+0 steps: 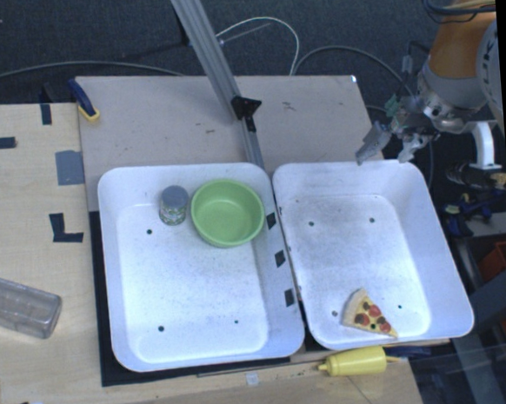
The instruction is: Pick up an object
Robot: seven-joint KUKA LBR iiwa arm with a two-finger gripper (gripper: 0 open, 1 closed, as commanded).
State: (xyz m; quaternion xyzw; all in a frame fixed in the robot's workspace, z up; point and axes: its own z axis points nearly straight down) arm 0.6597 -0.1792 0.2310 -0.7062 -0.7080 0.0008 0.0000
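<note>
A toy pizza slice lies near the front right corner of the right bin. In the left bin, a green bowl sits at the back, with a small grey can standing just to its left. My gripper hangs over the back right corner of the right bin, far from all three objects. Its fingers are spread apart, so it is open, with nothing between them.
A yellow squeeze bottle lies on the bench just in front of the right bin. A clear plastic container rests at the left. A slanted metal pole meets the bench behind the bins. Cables trail behind.
</note>
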